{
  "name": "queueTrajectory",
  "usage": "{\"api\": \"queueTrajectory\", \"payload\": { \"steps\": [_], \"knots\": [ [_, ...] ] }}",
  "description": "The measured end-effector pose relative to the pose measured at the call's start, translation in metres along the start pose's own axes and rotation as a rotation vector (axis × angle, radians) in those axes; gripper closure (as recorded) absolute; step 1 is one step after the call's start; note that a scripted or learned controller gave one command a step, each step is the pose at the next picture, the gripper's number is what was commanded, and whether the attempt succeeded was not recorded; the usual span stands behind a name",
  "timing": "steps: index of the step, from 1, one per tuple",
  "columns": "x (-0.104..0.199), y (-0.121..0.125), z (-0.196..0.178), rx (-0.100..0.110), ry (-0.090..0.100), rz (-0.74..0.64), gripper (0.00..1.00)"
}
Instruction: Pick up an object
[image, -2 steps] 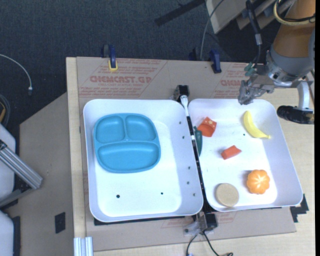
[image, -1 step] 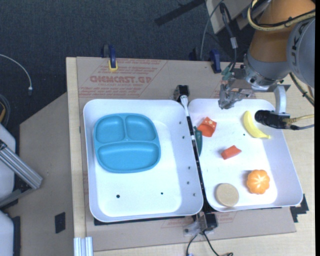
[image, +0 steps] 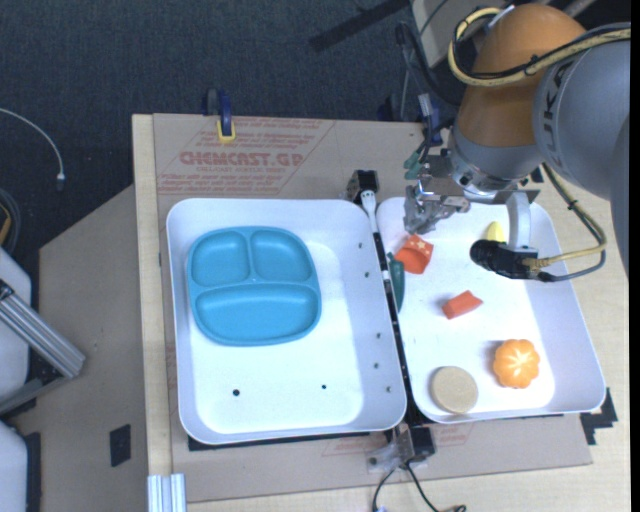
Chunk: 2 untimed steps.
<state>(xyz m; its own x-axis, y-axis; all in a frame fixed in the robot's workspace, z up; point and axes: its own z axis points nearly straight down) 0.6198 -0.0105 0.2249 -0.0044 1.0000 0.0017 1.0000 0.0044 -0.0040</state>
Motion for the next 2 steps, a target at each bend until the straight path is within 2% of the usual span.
{"api": "queueTrajectory", "payload": {
  "steps": [1,2],
  "knots": [
    [0.049,-0.020,0.010,-0.001,-0.001,0.002,1.00],
    [0.095,-0.047,0.001,0.000,0.000,0.000,1.00]
  ]
}}
